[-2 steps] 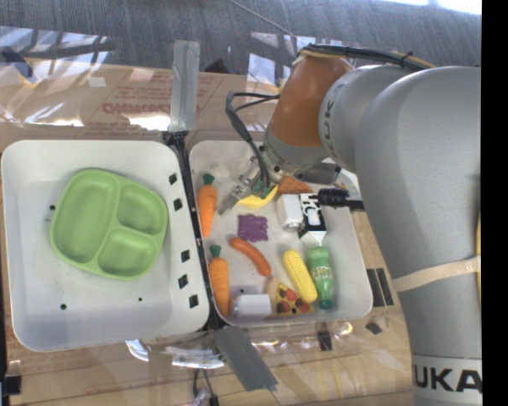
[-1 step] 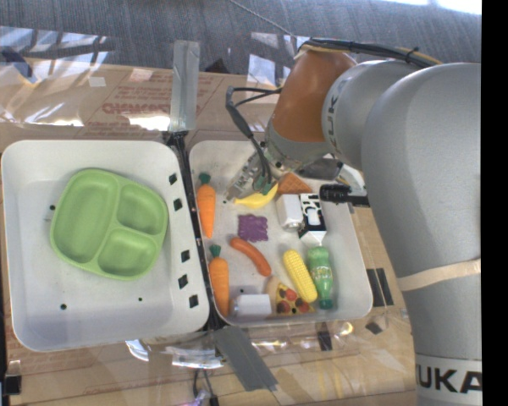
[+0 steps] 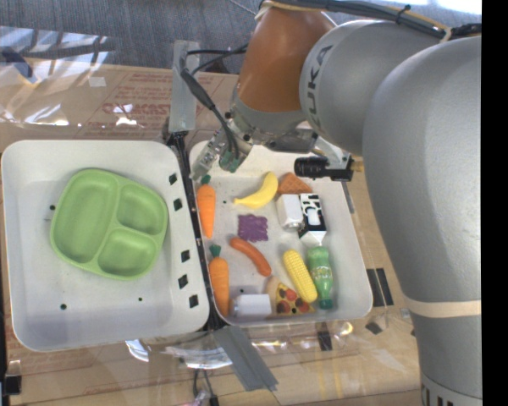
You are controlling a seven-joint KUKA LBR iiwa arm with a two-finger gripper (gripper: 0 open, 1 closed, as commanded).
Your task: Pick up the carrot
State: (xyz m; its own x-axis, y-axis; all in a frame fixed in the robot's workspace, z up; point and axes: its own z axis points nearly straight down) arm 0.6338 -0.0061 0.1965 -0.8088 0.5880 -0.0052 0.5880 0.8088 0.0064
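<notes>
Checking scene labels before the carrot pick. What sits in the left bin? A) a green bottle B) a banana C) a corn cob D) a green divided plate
D: the green divided plate lies alone in the left bin, while the banana, corn cob and green bottle are all in the right bin with the two carrots.

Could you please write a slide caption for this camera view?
Gripper hovers at the right bin's top-left corner above a carrot, among toy foods; green plate in the left bin.
</notes>
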